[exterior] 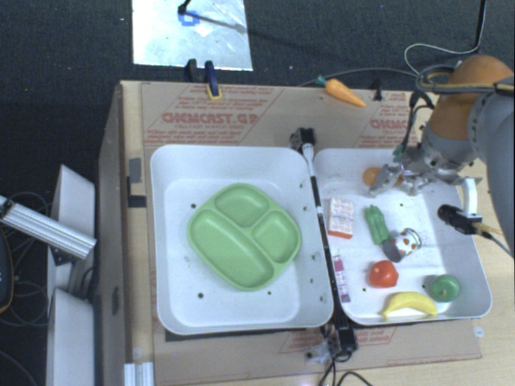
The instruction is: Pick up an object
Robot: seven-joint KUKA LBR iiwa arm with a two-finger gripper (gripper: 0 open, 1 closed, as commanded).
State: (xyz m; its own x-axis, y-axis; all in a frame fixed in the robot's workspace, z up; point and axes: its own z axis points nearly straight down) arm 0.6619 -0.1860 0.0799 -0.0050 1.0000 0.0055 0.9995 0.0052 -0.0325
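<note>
- Gripper [400,177] low over the far end of the right bin [475,284], arm coming in from the right; whether its tips are spread or pressed together I cannot tell at this size.
- Small orange object [371,175] just beside the gripper, on its left; nothing visibly between the tips.
- Step, as I judge it: approach, grasp not yet made.
- Toward the near rim of the right bin from the gripper: white packet [341,216], green piece [376,223], tomato [383,274], banana [409,304], green apple [444,287].
- Left of the right bin: green divided plate [244,236] in the left bin [165,240].
- Next move calls for centring on the orange object, descending, closing.
</note>
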